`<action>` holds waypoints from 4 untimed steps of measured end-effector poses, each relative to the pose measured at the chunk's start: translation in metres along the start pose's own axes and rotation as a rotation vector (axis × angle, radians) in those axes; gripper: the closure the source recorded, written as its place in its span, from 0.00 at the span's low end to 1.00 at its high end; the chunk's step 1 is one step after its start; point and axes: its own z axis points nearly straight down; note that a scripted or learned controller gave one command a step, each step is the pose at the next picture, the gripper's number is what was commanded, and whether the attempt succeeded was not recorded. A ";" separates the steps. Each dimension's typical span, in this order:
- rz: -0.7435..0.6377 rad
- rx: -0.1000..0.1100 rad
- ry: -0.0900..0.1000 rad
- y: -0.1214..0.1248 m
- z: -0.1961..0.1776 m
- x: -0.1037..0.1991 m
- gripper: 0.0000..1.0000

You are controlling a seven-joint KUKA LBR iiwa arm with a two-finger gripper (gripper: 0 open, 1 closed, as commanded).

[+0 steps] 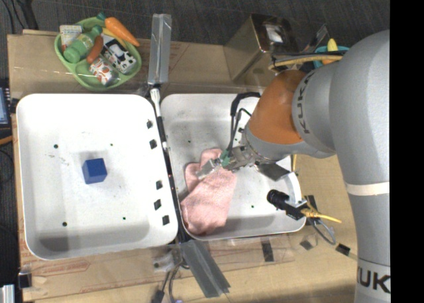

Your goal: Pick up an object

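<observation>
A pink cloth (211, 197) lies crumpled in the right bin (199, 116), along its left side. My gripper (220, 163) is low over the cloth's upper end, touching or nearly touching it; the arm's orange band sits just to its right. A blue cube (95, 170) rests alone in the left bin (40, 129), left of centre and far from the gripper.
A green bowl (71, 66) of toy food stands beyond the left bin's far edge. A metal divider (159, 50) runs between the bins. A brown box (255, 46) sits behind the right bin. The arm covers the right bin's right half.
</observation>
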 end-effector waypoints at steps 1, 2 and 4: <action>0.003 -0.001 -0.001 0.047 -0.001 -0.006 0.00; 0.151 -0.002 -0.001 0.027 -0.058 -0.056 0.00; 0.030 0.003 0.002 0.051 -0.009 -0.019 1.00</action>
